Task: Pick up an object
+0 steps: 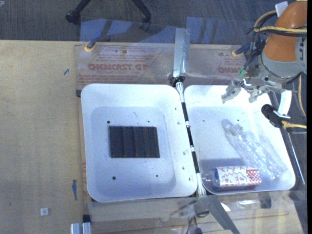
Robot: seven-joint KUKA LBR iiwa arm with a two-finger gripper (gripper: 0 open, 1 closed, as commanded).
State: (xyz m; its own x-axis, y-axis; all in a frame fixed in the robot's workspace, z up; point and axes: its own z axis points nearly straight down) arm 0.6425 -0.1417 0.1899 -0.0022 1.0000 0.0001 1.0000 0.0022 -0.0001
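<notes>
Above right bin's far edge, gripper w/ fingers apart, holding nothing, clear bottle & red-patterned can below, dark ridged block in left bin.

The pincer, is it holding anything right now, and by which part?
Nothing is held: the pincer is open above the right bin, apart from the clear plastic bottle.

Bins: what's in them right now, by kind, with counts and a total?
Dark ribbed flat block, left bin: 1
Clear plastic bottle, right bin: 1
Red-and-white patterned can, right bin's near edge: 1
Total: 3
The hand hangs over the right bin's far edge, fingers spread, nothing between them.
</notes>
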